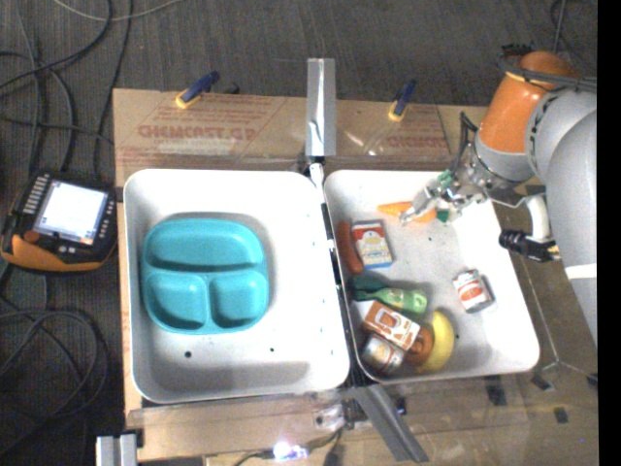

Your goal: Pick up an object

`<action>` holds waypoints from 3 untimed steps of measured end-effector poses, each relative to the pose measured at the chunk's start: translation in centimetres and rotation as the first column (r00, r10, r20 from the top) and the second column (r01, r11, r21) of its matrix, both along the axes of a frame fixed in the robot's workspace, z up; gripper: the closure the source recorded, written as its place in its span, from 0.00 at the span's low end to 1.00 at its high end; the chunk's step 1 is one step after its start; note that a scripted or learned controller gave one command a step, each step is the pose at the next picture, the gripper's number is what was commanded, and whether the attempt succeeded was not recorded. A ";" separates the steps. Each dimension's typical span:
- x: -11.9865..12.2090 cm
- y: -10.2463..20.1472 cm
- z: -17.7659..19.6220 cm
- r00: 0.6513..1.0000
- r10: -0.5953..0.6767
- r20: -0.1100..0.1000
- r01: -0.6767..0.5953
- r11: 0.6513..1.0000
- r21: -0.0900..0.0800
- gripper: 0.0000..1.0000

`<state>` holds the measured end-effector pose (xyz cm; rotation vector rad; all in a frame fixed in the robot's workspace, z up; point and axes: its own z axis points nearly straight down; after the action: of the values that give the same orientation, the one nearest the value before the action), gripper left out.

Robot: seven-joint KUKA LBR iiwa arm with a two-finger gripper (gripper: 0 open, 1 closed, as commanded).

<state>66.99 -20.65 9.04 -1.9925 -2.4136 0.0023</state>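
My gripper (437,202) hangs low over the far part of the right bin (505,343), reaching in from the right under the orange-banded wrist. Just to its left lies a small orange carrot-like piece (396,208), close to or touching the gripper's tip; I cannot tell which. Nearer the front lie a red and blue box (372,243), a brown sausage (346,246), a green bottle (388,294), an orange carton (391,326), a tin (378,357), a yellow banana (442,341) and a small red and white can (472,290).
The left bin (141,357) holds a teal divided plate (206,272). A metal post (319,105) stands behind the wall between the bins. A handheld pendant (63,219) lies left of the bench, with cables on the floor.
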 end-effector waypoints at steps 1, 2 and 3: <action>0.2 -0.3 0.1 1.000 -0.007 -0.003 0.007 1.000 0.009 0.00; 0.0 -0.4 0.8 1.000 -0.002 -0.010 0.002 1.000 0.003 1.00; -0.1 3.1 12.2 0.999 -0.043 0.012 0.043 0.999 -0.007 1.00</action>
<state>66.93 -17.55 21.25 -2.0530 -2.3809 -0.0005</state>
